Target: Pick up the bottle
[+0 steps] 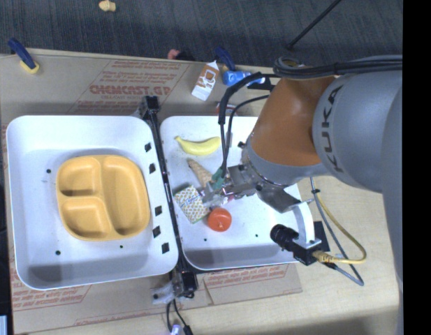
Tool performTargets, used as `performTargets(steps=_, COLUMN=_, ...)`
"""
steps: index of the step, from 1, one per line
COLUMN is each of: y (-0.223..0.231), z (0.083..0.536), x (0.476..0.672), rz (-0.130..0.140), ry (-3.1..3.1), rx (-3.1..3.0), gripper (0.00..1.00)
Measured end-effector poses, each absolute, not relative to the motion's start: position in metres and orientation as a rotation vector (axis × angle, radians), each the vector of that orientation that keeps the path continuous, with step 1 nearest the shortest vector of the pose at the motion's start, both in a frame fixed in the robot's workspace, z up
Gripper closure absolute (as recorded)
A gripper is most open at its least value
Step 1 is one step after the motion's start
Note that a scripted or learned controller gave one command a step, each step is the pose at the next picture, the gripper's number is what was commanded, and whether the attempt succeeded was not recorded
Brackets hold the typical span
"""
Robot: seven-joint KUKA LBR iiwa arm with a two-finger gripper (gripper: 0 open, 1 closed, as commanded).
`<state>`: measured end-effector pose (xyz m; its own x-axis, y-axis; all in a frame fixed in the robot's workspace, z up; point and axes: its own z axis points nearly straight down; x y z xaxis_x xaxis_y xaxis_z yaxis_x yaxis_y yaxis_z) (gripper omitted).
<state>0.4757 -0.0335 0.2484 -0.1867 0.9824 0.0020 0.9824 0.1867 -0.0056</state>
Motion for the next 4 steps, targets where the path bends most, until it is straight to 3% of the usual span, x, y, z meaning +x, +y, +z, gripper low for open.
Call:
performTargets(steps=1, y=-0.023, z=0.254, x=0.477, rz=0.001, ry=-2.539, rx=-1.847, gripper=1.00)
performTargets(steps=2, y=-0.010, z=0.264, x=0.477, rz=0.001, ry=-2.902, rx=-1.206, gripper=1.00)
performTargets(steps=3, y=0.015, z=0.191, x=0.476, rz=0.002, ry=-2.981, rx=-0.981, gripper=1.00)
performTargets(steps=4, y=0.025, z=0.191, x=0.476, rz=0.002, ry=-3.118, rx=-0.338, gripper=1.00)
